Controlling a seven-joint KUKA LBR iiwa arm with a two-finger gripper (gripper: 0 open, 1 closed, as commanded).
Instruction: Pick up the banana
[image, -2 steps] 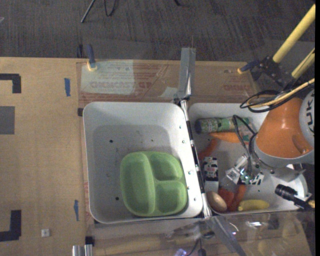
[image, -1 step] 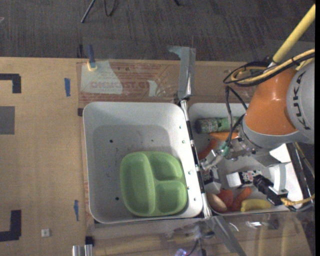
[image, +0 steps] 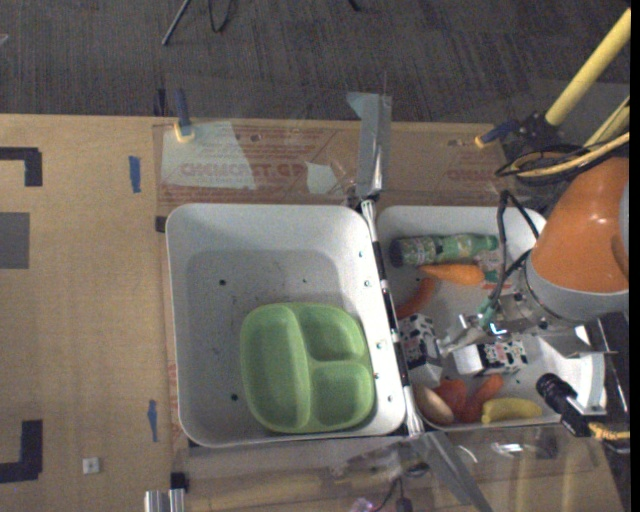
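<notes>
Beneath the arm we see a cardboard-covered counter (image: 80, 300) bearing two white bins side by side. Our left bin (image: 200, 250) holds a green divided plate (image: 305, 368). Our right bin (image: 520, 215) is crowded: a green bottle (image: 445, 247), a carrot (image: 452, 274), a cow-patterned toy (image: 420, 340). We find the banana (image: 511, 409) at that bin's near edge. Our gripper (image: 478, 330) hangs above the clutter, apart from the banana; we cannot tell whether it is spread or pressed together.

Bench (image: 80, 300): matt brown cardboard-like sheeting. Bins (image: 200, 250): smooth white plastic, faintly scuffed. Divided plate (image: 305, 365): matt green plastic. Bottle (image: 445, 247): glossy green plastic. Banana (image: 511, 409): smooth yellow skin.
</notes>
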